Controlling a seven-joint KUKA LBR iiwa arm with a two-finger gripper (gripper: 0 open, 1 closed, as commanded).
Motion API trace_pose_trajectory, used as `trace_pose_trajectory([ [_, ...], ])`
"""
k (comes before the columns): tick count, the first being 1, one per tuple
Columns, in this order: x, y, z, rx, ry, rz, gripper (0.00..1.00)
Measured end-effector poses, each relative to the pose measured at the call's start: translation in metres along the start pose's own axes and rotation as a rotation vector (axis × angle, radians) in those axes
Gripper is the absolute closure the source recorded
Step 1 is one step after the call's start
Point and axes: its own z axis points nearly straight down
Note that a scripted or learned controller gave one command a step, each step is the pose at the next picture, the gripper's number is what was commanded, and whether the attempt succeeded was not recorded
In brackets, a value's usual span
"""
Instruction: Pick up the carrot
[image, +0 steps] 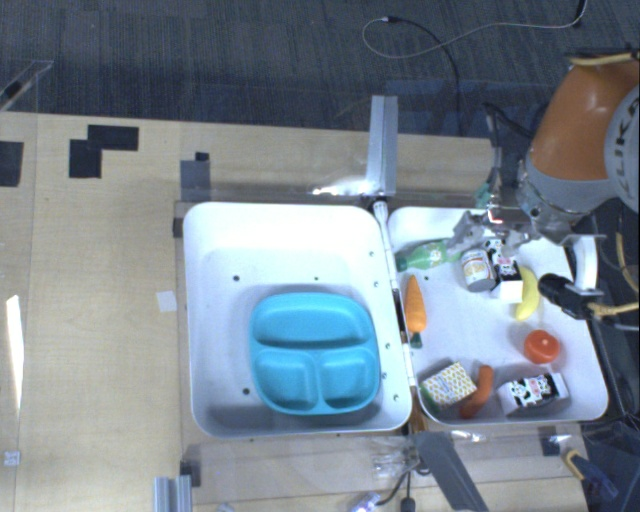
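The gripper (492, 232) hangs over the upper part of the right bin (590, 400), at the end of the grey arm (585, 130) with its orange band. How far its fingers are parted I cannot tell; they blur into the clutter beneath them, and nothing can be seen held between them.

The carrot (414, 305) lies well to the left of and below the fingers, along the left wall of the right bin, pointing roughly up and down the view. It is a smooth, tapered orange stick. Between it and the fingers lies a green packet (425, 255), glossy and crumpled, just above the carrot's top end.

Right under the fingers stands a small round can (476, 270) with a pale lid. Just to the right of it lies a curved yellow banana (526, 292), and below that a round orange-red fruit (541, 346). Farther down sit a small patterned box (447, 383), a reddish sausage (478, 392) and a black-and-white carton (530, 392).

In the left bin (220, 240), far left of the fingers, rests a blue plastic tray (312, 350) with three rounded compartments.
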Motion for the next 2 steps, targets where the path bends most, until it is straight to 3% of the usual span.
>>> trace_pose_trajectory([
  [1,0.006,-0.031,-0.038,-0.002,-0.001,-0.237,0.0],
  [2,0.059,-0.081,0.044,0.0,0.0,-0.364,0.0],
])
